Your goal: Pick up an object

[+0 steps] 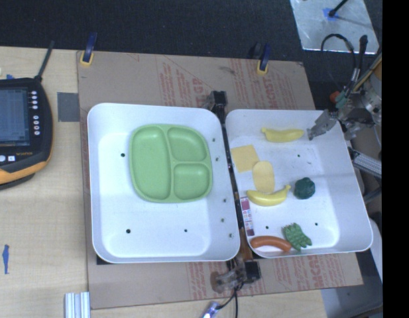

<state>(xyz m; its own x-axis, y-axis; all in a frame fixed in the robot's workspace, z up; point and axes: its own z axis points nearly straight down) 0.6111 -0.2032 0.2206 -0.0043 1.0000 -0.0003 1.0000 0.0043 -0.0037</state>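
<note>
The task looks to be at its very beginning: nothing is lifted yet. The hand (315, 132) is at the upper right edge of the right bin (337, 177), and I cannot tell if it is open or closed. The nearest object is a yellow banana-shaped piece (282, 135), just to the left of the hand, lying on the bin floor. Lower in this bin lie two pale yellow slices (253, 165), a second banana (268, 197), a dark green ball (305, 189), a green leafy piece (296, 236) and an orange sausage (270, 244). The left bin (111, 211) carries a green divided plate (171, 162). Choosing, gripping and raising one object are all left.
</note>
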